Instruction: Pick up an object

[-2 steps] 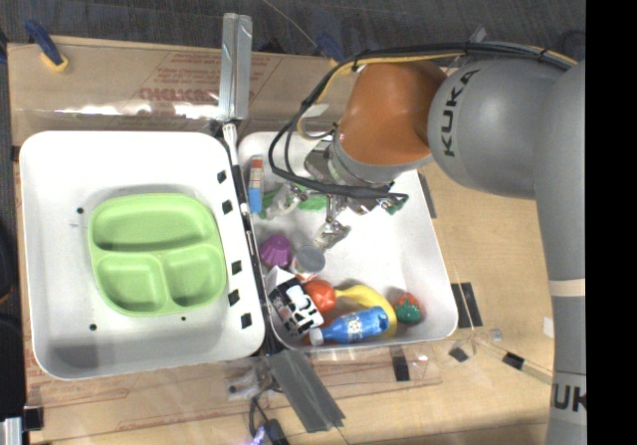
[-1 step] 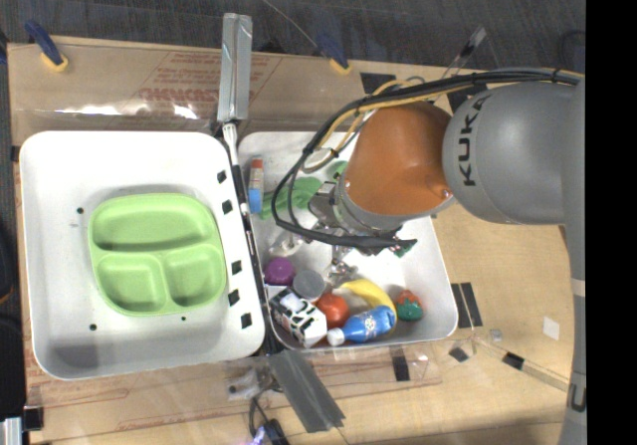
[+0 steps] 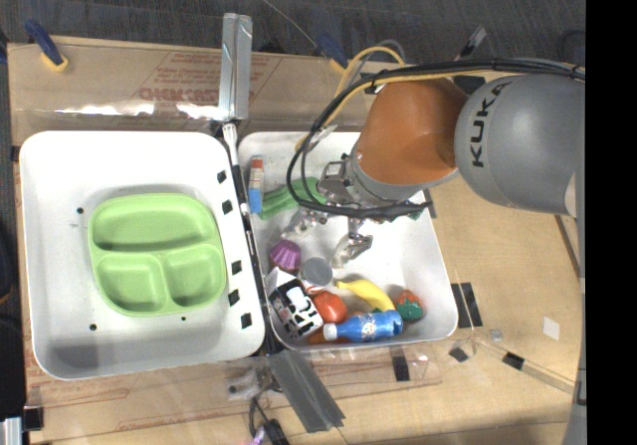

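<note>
A glossy green three-compartment plastic tray (image 3: 156, 253) lay in the left white bin (image 3: 45, 234), while in the right bin (image 3: 438, 264) a purple ribbed cup (image 3: 286, 255), curved yellow banana (image 3: 364, 293) and blue bottle (image 3: 364, 328) sat below the metal gripper (image 3: 350, 242), whose finger state I cannot tell.

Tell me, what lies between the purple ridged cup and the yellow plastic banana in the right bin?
In the camera view, a small grey round disc lies between the purple ridged cup and the yellow plastic banana.
</note>
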`<state>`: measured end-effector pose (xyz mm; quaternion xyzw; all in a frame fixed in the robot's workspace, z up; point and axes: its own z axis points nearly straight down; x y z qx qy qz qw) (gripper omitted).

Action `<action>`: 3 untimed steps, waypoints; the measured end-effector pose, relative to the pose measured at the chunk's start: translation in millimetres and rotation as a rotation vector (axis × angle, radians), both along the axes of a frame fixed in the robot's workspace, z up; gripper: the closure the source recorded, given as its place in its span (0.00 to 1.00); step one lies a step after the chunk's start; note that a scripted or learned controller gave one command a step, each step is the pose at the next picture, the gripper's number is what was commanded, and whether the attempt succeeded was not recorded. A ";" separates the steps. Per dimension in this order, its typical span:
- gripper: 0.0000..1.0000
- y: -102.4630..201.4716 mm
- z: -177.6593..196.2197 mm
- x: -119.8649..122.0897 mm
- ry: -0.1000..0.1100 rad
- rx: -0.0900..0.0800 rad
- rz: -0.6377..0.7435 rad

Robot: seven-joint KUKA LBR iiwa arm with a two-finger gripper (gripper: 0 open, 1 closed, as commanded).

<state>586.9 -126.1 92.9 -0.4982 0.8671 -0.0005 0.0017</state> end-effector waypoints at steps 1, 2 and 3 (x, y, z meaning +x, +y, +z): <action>0.00 7.6 0.3 -52.8 -0.001 -0.001 -0.072; 0.00 24.1 0.1 -30.2 -0.002 0.000 -0.244; 0.00 -7.1 -0.3 -18.4 0.000 0.000 -0.041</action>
